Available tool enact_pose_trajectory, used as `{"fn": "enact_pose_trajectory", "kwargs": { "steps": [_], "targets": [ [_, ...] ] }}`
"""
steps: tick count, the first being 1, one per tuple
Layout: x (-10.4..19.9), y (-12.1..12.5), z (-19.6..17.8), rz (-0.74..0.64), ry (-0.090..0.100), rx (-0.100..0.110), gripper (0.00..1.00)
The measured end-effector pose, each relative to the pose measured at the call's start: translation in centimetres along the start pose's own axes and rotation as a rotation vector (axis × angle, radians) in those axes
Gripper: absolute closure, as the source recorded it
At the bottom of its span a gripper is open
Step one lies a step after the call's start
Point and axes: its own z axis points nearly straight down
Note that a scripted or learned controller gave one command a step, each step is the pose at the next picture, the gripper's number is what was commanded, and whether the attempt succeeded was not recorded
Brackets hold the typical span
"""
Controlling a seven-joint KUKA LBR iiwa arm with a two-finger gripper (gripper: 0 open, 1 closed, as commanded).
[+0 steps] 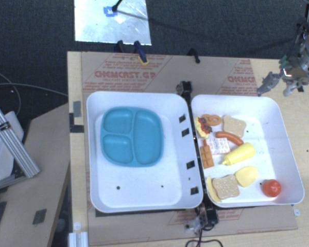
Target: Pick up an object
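So the gripper (279,84) hangs up past the far right corner of the right bin (278,118), fingers spread wide with nothing in them. Closest to it inside that bin are a bread slice (234,125) and a pretzel (212,120), then a hot dog (228,137), a mustard bottle (239,153) and, farthest off, a tomato (271,188). Way off to its side, the left bin (95,153) has a blue divided plate (132,136).

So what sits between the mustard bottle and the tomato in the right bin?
In the camera view, a yellow lemon lies between the mustard bottle and the tomato.
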Motion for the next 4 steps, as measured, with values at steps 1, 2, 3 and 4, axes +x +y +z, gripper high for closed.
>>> {"fn": "enact_pose_trajectory", "kwargs": {
  "steps": [1, 2, 3, 4],
  "targets": [
    [0.3, -11.0, 17.1, 0.007, 0.007, 0.022, 0.00],
    [4.8, -15.6, 17.7, 0.002, 0.003, 0.005, 0.00],
    [4.6, -15.3, 16.5, 0.003, 0.000, -0.003, 1.00],
    [10.2, -13.3, 1.7, -0.008, 0.000, -0.014, 1.00]
  ]
}}
